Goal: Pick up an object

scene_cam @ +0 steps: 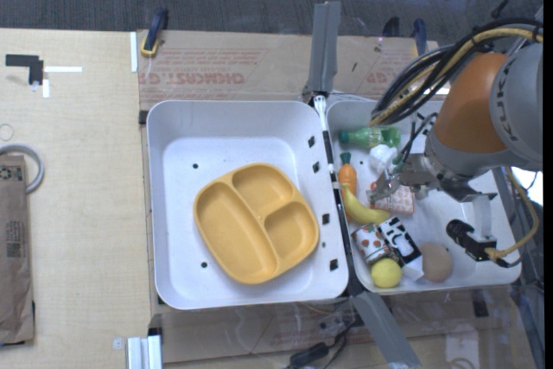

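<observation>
With the two-finger gripper (386, 183) low in the crowded right white bin (484, 276), grip unreadable, it could glance off the curved yellow banana (361, 208) beside the pink speckled block (400, 201).

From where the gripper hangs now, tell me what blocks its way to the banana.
Nothing visible lies between them. The gripper hangs in the right bin just above the banana. A carrot and a can crowd the banana's sides.

Banana (361, 207) – yellow, curved; flat in rt bin (484, 272).
</observation>
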Robot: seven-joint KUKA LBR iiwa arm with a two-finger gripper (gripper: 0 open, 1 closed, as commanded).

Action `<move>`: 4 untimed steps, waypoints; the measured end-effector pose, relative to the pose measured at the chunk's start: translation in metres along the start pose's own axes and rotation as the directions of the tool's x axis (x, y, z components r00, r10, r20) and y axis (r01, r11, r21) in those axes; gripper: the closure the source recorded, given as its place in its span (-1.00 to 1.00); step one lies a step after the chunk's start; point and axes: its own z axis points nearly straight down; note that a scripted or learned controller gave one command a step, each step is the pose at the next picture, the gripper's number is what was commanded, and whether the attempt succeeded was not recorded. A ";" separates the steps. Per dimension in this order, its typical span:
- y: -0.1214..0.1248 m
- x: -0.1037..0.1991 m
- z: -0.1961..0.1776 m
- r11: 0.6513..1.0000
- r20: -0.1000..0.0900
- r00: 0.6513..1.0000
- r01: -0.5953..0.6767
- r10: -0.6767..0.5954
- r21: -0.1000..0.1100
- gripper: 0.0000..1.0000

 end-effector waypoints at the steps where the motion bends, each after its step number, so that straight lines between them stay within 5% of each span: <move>1: 0.001 -0.002 -0.008 1.000 0.001 1.000 -0.004 0.004 0.000 1.00; 2: 0.056 -0.007 0.000 0.982 0.005 0.982 0.189 -0.189 -0.006 1.00; 3: -0.016 0.003 0.000 0.963 0.007 0.963 0.268 -0.268 -0.016 1.00; 4: -0.016 0.001 0.001 0.964 0.011 0.964 0.267 -0.267 -0.017 -1.00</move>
